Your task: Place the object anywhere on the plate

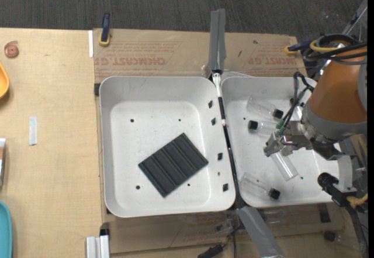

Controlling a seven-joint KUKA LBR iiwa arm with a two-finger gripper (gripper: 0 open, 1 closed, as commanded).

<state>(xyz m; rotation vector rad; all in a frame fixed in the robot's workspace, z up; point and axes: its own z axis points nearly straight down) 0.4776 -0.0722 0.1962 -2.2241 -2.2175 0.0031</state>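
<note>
A dark ribbed rectangular plate (173, 164) lies at an angle on the floor of the left bin (117, 93). Several clear plastic vials with black caps lie in the right bin (248, 84): one at the upper left (259, 106), one near the front (257, 185), and one in the middle (286, 166). My gripper (276, 148) hangs low over the right bin, just above and to the left of the middle vial. I see nothing clearly between its tips.
The grey and orange arm (336, 102) covers the right side of the right bin. A metal divider bar (217, 46) runs between the bins. Cardboard (152, 55) lies behind them, with clamps at its back corners. Cables hang at the far right.
</note>
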